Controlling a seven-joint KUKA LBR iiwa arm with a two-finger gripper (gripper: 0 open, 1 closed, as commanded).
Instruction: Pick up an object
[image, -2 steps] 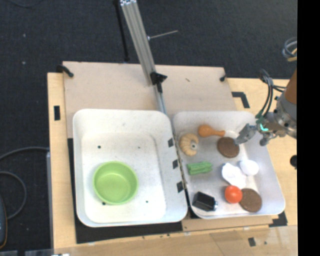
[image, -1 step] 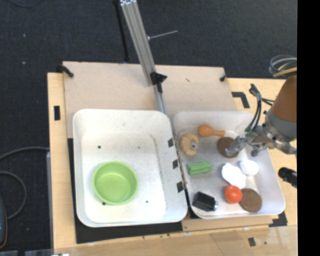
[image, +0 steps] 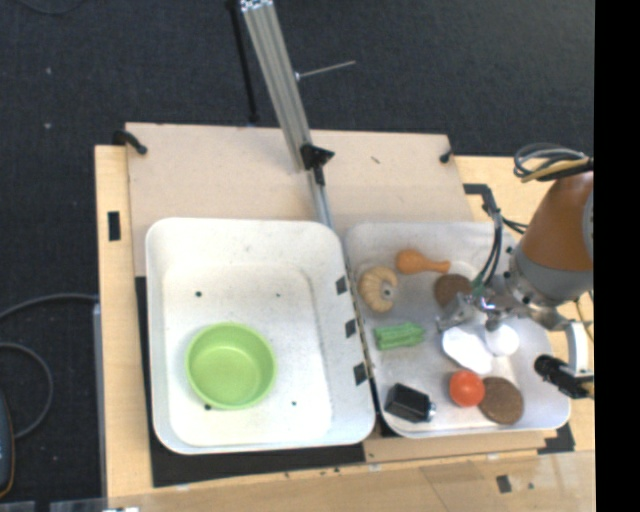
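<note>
The right bin (image: 420, 240) holds several small objects: an orange gourd-shaped piece (image: 418, 263), a tan shell-like piece (image: 378, 286), a brown round piece (image: 452, 288), a green block (image: 399, 336), a white flat piece (image: 465, 348), a white ball (image: 503, 341), a red ball (image: 465, 388), a brown disc (image: 501, 399) and a black block (image: 408, 403). My gripper (image: 482, 312) hangs low over the bin's right side, just above the white flat piece and beside the brown round piece. The arm's orange band (image: 560, 225) is at the right edge.
The left bin (image: 200, 250) holds a green bowl (image: 231, 365) near its front. A metal pole (image: 285, 90) slants from the top down to the gap between the bins. A beige board (image: 290, 170) lies behind both bins.
</note>
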